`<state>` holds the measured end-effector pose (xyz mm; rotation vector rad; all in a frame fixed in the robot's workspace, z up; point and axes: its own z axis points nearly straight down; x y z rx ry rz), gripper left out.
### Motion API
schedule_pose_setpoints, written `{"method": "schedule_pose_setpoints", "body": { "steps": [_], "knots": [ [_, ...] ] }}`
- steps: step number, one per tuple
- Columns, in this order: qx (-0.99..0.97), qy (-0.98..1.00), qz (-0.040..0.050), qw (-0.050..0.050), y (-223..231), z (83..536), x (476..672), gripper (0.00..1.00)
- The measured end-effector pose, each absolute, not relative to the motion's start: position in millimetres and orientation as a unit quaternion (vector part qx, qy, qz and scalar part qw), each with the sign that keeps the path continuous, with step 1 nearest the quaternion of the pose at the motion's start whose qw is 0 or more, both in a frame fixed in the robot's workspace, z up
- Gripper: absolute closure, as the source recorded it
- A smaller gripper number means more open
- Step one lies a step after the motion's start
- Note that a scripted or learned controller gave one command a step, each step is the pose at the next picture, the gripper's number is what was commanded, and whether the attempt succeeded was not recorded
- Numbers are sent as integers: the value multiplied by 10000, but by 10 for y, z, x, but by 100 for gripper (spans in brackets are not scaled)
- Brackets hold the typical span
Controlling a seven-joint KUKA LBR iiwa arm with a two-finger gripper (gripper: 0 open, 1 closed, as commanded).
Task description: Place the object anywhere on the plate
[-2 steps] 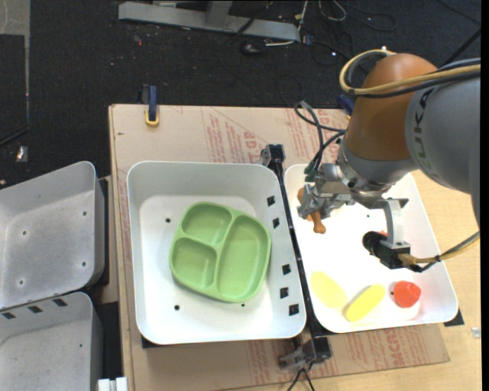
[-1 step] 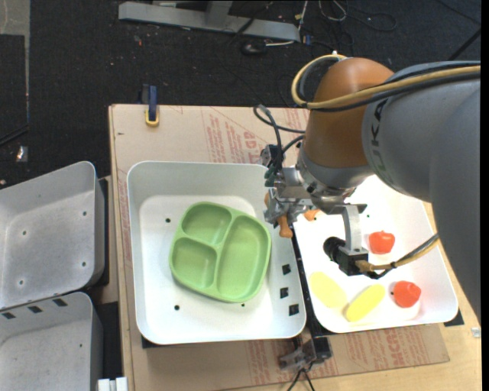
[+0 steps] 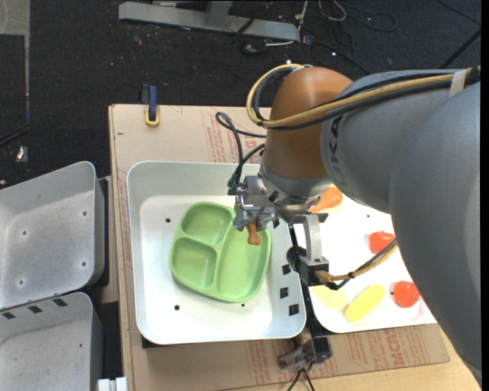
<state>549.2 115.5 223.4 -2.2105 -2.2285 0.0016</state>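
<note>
A dark, speckled floor [image 3: 69, 76] is seen around the table [image 3: 183, 130], which is topped with brown cardboard. Black cables [image 3: 344, 19] are strewn across the floor (beside a grey metal bar [image 3: 206, 21]), and a blue clamp [image 3: 152, 105] is fixed at the cardboard's far edge.

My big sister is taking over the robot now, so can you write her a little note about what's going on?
Hand: above the right edge of the green plate, shut on a small orange object that hangs between its fingers.
Plate: a green divided one, lying in the left white bin.
Right bin: holds a yellow piece and two orange-red pieces.
Done: the object is picked up and carried over the plate.
Left: lower it, let go, check it rests on the plate.
</note>
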Motion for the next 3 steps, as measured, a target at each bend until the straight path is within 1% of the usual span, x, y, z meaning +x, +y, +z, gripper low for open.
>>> {"method": "schedule_pose_setpoints", "body": {
  "steps": [1, 2, 3],
  "knots": [
    [-7040, -7102, -1, 11, 1728, 2183, 5429, 100],
    [-7043, -7099, -7, 6, 2192, 2234, 5417, 100],
    [-7060, -7082, 4, 3, 2160, 2230, 5420, 0]
  ]
}}
